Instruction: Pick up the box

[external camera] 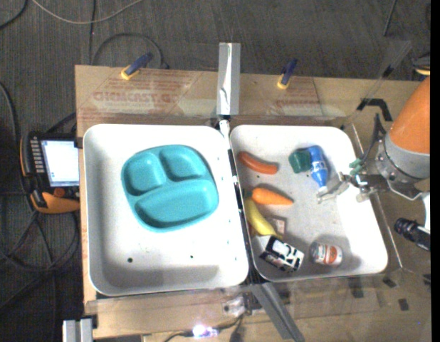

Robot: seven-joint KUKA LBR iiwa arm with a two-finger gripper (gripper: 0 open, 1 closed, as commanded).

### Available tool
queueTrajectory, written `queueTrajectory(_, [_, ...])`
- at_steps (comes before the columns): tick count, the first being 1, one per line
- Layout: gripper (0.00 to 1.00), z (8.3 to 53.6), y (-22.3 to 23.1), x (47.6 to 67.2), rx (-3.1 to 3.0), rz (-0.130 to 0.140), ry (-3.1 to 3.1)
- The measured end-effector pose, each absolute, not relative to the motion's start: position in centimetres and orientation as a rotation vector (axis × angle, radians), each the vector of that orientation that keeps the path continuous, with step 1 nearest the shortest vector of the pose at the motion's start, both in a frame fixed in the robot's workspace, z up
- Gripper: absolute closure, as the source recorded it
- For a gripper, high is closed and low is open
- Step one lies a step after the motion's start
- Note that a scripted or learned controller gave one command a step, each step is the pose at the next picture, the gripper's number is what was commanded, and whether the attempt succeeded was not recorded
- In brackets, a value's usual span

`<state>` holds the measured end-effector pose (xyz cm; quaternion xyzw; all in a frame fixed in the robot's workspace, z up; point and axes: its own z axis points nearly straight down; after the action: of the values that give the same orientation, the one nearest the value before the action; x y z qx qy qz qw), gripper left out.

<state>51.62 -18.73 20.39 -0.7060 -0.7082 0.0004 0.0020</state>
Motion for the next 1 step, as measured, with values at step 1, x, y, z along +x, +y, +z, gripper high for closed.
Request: queueTrajectory(1, [0.00,9.27,-19.26,57.03,-2.182,0.004,-2.260])
